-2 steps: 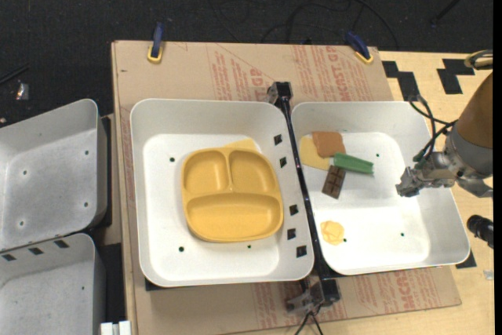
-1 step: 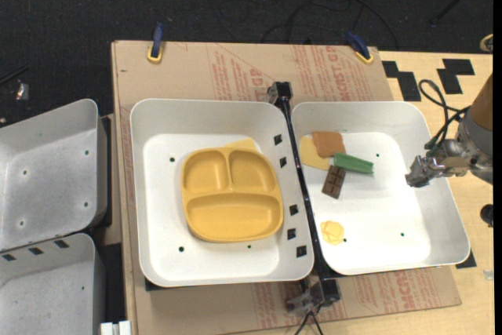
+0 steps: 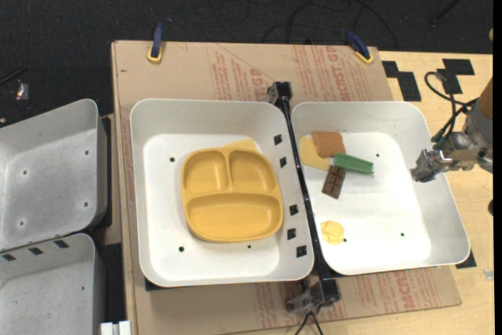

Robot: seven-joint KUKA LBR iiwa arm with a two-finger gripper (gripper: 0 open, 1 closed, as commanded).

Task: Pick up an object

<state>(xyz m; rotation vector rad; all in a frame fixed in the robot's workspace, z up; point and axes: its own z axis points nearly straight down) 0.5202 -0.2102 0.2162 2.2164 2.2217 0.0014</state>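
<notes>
The right bin (image 3: 408, 129) holds a green block (image 3: 352, 163), an orange-brown piece (image 3: 328, 143) lying on a flat yellow piece (image 3: 312, 158), a dark brown chocolate bar (image 3: 334, 183) and a small yellow lump (image 3: 332, 232). My gripper (image 3: 429, 166) hovers at the bin's right rim, well to the right of these items, with nothing visible between its fingers.
A yellow divided plate (image 3: 232, 194) lies in the left bin (image 3: 157, 137). A black divider bar (image 3: 298, 184) runs between the bins. Grey metal trays (image 3: 47, 169) stand to the left of the bench. Cables hang at the right edge near the arm.
</notes>
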